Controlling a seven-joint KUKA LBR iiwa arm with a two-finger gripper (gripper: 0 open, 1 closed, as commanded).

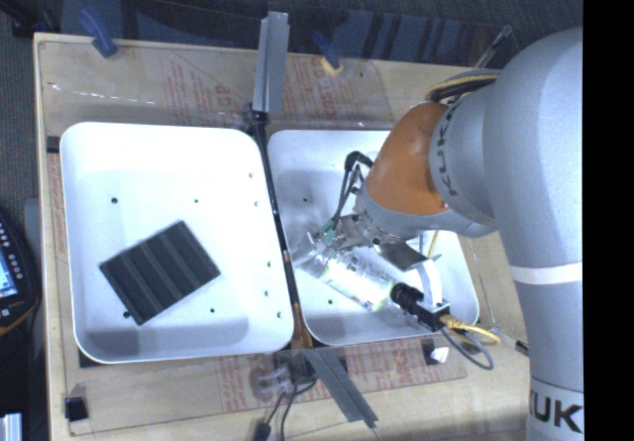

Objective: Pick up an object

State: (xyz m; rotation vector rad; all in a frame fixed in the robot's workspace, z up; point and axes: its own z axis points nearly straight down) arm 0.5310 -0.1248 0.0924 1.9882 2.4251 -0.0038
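Arm reaches from the right over the right bin (297, 160). End effector (342, 236) sits low in that bin, against a clear plastic bottle (359, 280) lying on the bin floor. Its state cannot be determined. Left bin (79, 147) contains a dark ribbed panel (159, 272), lying flat.

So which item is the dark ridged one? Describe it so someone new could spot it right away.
Find the left bin of the two white bins. Lying flat on its floor, toward the near-left corner, is a dark ribbed panel, turned at an angle. It is flat, rectangular and nearly black, unlike the clear clutter under the arm in the right bin.
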